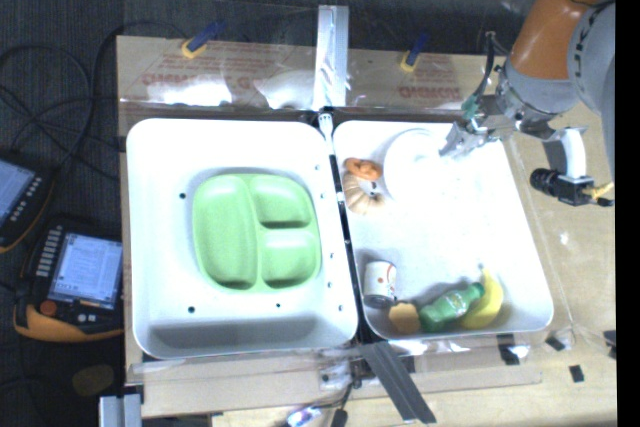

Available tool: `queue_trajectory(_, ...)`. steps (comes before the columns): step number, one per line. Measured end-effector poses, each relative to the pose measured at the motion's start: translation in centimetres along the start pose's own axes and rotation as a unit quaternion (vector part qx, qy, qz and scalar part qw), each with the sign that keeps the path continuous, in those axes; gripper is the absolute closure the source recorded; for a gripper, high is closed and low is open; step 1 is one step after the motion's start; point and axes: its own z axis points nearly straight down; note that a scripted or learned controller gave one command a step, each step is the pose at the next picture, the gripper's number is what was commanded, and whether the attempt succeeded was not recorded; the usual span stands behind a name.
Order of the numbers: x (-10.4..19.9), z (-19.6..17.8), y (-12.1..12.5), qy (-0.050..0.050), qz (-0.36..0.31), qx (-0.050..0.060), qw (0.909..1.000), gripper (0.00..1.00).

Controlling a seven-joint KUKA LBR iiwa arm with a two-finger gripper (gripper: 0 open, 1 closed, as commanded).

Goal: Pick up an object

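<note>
You see the pincer [462, 139] hovering over the right bin's [535, 245] far corner beside a white plate [415, 165], its state impossible to tell, while the banana [487, 302], green bottle [450, 307] and other objects lie unpicked below.

Overhead slanted view of both bins [140, 215]

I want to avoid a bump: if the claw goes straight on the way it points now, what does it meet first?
The claw points down-left, toward the white disc in the right bin. It would probably meet that disc first, though depth is unclear in this view.
</note>
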Motion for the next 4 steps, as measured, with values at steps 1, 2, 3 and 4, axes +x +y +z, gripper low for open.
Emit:
queue_trajectory(1, 0.0, 0.0, 0.0, 0.000, 0.000, 0.000, 1.0000, 0.00)
queue_trajectory(2, 5.7, 6.7, 1.2, -0.001, -0.125, -0.001, 0.9921, 0.00)
queue_trajectory(3, 5.7, 6.7, 1.2, -0.001, -0.125, -0.001, 0.9921, 0.00)
queue_trajectory(4, 4.6, -5.2, -0.7, 0.000, -0.246, -0.001, 0.9693, 0.00)
